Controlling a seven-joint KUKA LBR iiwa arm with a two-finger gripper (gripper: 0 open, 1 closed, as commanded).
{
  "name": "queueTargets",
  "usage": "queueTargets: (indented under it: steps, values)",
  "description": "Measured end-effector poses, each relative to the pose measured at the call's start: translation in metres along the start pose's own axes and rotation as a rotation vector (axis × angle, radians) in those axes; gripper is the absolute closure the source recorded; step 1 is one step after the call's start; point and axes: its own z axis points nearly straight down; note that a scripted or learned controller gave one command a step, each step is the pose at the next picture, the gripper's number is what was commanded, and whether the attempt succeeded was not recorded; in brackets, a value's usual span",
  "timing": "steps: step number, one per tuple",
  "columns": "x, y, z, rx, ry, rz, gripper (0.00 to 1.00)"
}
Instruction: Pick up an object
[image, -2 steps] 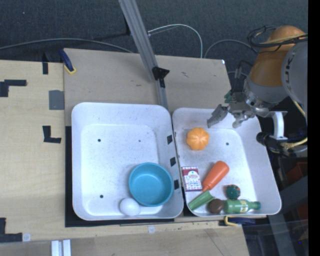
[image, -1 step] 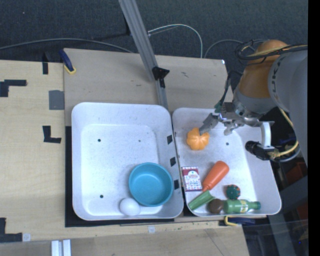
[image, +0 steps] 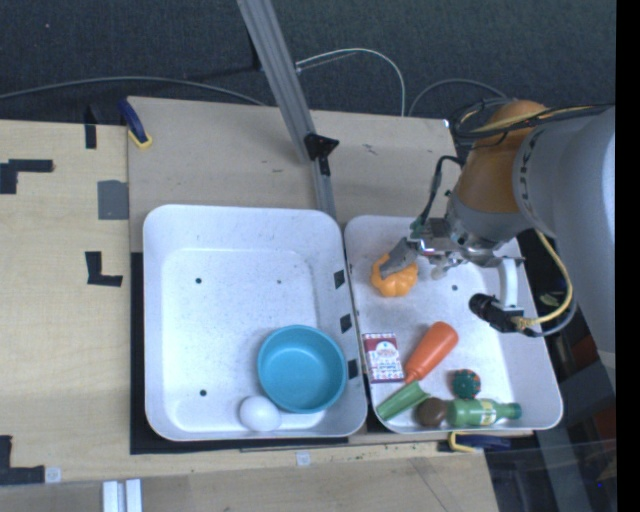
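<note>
Claw (image: 405, 255) over orange toy (image: 394, 279) in rt bin (image: 530, 380); can't tell if open/shut.

The grey metal pincer (image: 403, 258) is covering the top of the small orange rounded plastic piece (image: 395, 281), so any grip is hiding from sight. Behind it, the grey arm (image: 570, 190) is running off the right edge. The small red-and-white card (image: 382, 358) below is showing print too fine to read.
</note>
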Motion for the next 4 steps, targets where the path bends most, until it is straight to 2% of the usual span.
queueTargets:
  steps: [1, 2, 3, 4]
  values:
    - [-0.002, 0.004, -0.018, -0.016, -0.008, -0.002, 1.00]
    - [-0.008, 0.000, -0.078, -0.002, -0.009, 0.001, 1.00]
    - [-0.008, 0.002, -0.131, -0.001, -0.009, 0.001, 1.00]
    - [0.049, 0.017, -0.135, 0.004, -0.006, -0.005, 1.00]
